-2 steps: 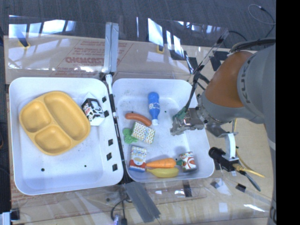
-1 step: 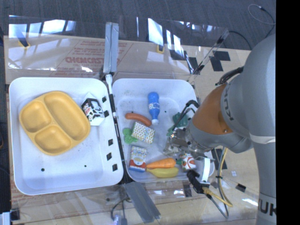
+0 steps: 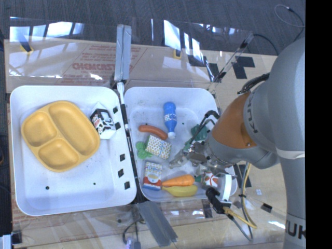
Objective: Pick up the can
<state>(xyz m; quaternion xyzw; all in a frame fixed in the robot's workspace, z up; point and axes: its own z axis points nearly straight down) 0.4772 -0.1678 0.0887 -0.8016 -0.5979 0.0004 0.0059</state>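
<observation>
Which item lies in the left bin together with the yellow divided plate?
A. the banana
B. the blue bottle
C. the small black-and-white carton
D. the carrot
C: the small black-and-white carton sits at the right edge of the yellow divided plate inside the left bin, while the blue bottle, carrot and banana all lie in the right bin.

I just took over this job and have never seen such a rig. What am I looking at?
One camera looks down at a slant on a bench with two white bins. The grey and orange arm reaches in from the right; its hand is low over the right bin. That bin holds a bottle, sausage, carrot, banana and what looks like the can, partly under the arm. The left bin holds a yellow plate and a carton. Whether the hand holds anything is unclear.
</observation>
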